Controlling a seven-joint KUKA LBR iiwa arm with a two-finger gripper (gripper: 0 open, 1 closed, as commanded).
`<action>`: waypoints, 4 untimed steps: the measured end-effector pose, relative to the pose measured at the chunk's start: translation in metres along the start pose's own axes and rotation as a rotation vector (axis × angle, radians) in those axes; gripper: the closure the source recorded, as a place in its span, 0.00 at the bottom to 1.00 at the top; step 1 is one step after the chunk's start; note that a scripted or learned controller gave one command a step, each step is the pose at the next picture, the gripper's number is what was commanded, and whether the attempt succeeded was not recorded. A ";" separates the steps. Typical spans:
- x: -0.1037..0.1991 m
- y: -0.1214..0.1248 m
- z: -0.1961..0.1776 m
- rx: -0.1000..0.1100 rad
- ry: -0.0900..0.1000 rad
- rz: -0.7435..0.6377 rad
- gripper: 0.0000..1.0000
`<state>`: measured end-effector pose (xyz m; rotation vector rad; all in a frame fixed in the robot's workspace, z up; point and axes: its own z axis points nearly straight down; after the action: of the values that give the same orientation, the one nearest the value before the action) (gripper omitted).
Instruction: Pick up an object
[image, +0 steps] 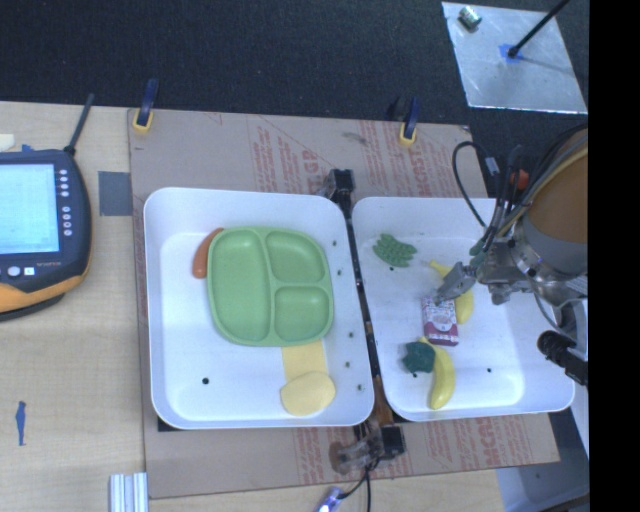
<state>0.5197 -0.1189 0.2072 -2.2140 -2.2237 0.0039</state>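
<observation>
My gripper (452, 289) reaches in from the right and hangs low over the middle of the right bin (500, 400). Its tip is at the top edge of a small purple and white packet (440, 323). A yellow piece (464, 306) lies just right of the packet, partly under the gripper. Below the packet lie a dark green toy (418, 356) and a yellow banana (441, 379), touching each other. A green leafy toy (394, 250) lies at the bin's upper left. I see nothing lifted off the bin floor.
The left bin (170, 330) holds a green divided plate (270, 285), an orange sausage (203, 254) tucked under its left edge, and a yellow slice with a yellow lump (307, 392) below it. A tablet controller (35, 225) sits on the bench at far left.
</observation>
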 end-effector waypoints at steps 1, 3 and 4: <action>0.016 -0.036 0.101 0.002 0.000 -0.001 0.00; 0.015 -0.035 0.091 0.001 -0.002 -0.005 0.00; 0.019 0.027 0.108 -0.007 -0.003 -0.002 0.00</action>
<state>0.5466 -0.0999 0.0993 -2.2169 -2.2306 -0.0003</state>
